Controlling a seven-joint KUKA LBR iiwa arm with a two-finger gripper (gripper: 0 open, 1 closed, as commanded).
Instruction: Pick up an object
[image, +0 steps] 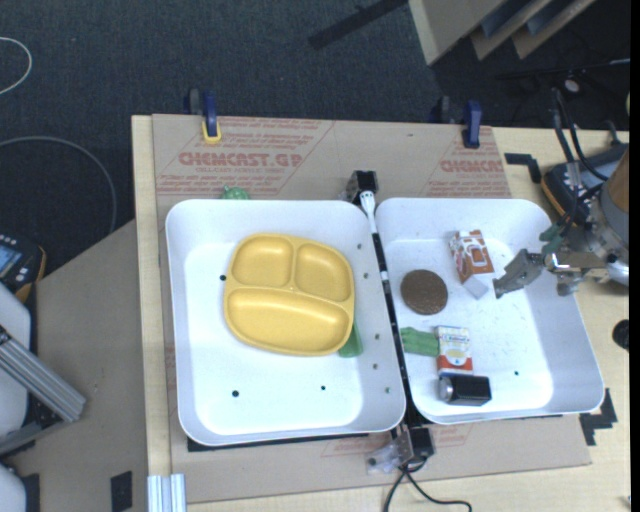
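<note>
My gripper (535, 283) hangs over the right part of the right bin (570, 350), fingers spread apart and nothing between them. Its left fingertip (503, 286) is just right of an orange-and-white packet (472, 257). A brown round disc (425, 291) lies left of the packet. Nearer the front edge are a small white, orange and green box (454, 348), a green piece (420, 342) beside it, and a black block (465, 388).
The left bin (200, 380) holds a yellow divided plate (290, 294) with a bit of green (350, 346) poking out under its right edge. Blue clamps (209, 118) (472, 128) hold the board at the back. The arm's cables (570, 150) sit at the right.
</note>
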